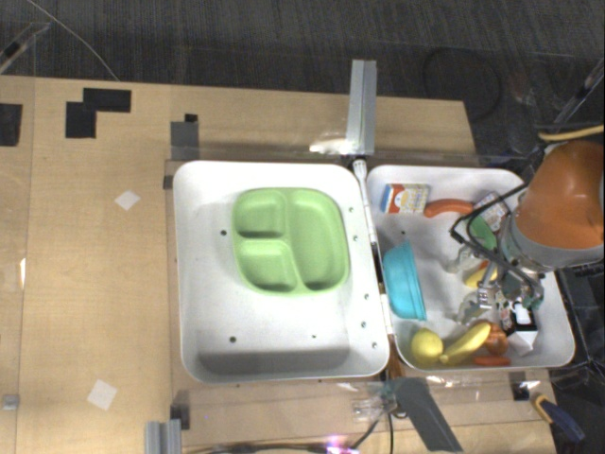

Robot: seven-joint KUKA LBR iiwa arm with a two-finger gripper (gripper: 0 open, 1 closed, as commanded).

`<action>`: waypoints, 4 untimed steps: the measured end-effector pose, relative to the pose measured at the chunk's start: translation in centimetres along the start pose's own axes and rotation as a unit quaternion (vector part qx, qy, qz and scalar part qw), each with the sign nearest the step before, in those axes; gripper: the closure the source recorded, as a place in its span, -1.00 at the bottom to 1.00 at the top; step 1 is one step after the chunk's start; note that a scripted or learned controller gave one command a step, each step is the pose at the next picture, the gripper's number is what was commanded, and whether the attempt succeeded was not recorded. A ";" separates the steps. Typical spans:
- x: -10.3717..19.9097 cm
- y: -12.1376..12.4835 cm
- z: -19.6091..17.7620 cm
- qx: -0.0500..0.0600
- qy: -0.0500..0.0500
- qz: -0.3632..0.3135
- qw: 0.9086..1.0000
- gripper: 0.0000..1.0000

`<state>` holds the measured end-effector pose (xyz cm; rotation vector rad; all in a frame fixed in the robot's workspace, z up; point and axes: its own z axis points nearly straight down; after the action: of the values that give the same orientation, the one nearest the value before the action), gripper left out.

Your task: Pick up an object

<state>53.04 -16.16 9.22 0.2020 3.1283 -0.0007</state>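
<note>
The right bin [433, 246] holds several small objects. A blue bowl [406, 280] lies on its side along the left wall. A yellow lemon [427, 345] and a banana [470, 340] rest at the front, with a red-orange piece [492, 355] beside them. At the back are a small carton [405, 198] and an orange carrot-like piece [446, 209]. My gripper [487, 296] hangs low in this bin, just above the banana and next to a yellow piece [475, 274]. Its cables hide what lies under it.
The left bin [203, 253] holds a green divided tray [288, 239]. The arm's orange band [567, 206] covers the right bin's far right side, over a green item [487, 223]. A metal post [362, 107] stands behind the bins.
</note>
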 end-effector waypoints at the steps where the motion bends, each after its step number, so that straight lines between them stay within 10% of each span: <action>1: 1.7 -2.6 -1.5 0.000 0.000 -0.047 0.999 -1.00; 2: 3.5 -5.0 -2.2 0.001 0.000 -0.040 0.999 -1.00; 3: 3.7 -0.5 0.1 0.002 -0.006 -0.121 0.993 -1.00; 4: -3.6 -4.0 0.3 0.001 -0.004 -0.101 0.995 -1.00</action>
<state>56.04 -20.61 8.91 -0.1132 3.1245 -0.0069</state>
